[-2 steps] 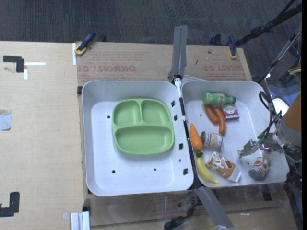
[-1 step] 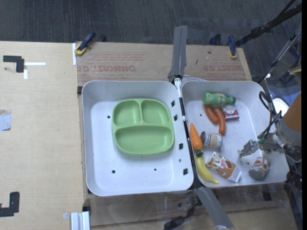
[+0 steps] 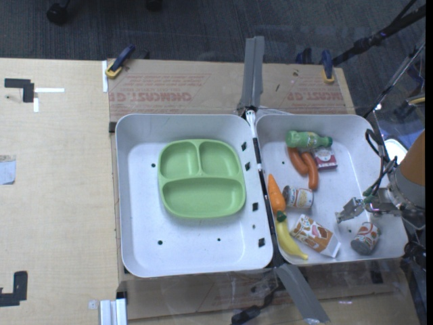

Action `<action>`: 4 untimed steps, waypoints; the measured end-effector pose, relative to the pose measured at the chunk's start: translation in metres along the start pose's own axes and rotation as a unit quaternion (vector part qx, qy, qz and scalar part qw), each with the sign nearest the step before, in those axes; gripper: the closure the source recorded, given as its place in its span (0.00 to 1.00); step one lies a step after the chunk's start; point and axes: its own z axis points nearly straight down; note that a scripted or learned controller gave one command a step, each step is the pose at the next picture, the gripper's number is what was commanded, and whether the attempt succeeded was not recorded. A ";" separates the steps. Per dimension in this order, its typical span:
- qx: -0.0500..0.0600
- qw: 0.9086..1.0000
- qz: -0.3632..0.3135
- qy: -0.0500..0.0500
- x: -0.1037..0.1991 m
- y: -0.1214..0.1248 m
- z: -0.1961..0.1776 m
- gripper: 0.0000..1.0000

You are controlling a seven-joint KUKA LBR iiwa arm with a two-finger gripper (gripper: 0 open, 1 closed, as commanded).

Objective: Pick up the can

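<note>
The can (image 3: pixel 298 197) is small, with a silver end and a dark label, and lies on its side near the middle of the right bin (image 3: pixel 352 128). My gripper (image 3: pixel 351 210) hangs low over the right part of that bin. It is well to the right of the can and apart from it, just above a white and orange cup (image 3: pixel 365 237). Nothing shows held in it.
Around the can lie an orange carrot (image 3: pixel 275 193), a banana (image 3: pixel 287 239), a juice carton (image 3: pixel 315 235), two red sausages (image 3: pixel 304 164), a green bottle (image 3: pixel 308 139) and a small red box (image 3: pixel 326 160). The left bin (image 3: pixel 135 181) holds a green divided plate (image 3: pixel 201 178).
</note>
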 end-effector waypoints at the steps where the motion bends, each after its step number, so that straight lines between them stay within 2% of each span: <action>1: 0.000 1.000 0.000 0.000 0.000 0.000 0.000 0.00; 2: -0.001 0.995 -0.101 0.000 -0.005 0.000 0.008 0.00; 3: 0.000 0.995 -0.099 0.000 -0.006 0.000 0.000 1.00; 4: 0.000 0.995 -0.099 0.000 -0.006 0.000 0.000 0.00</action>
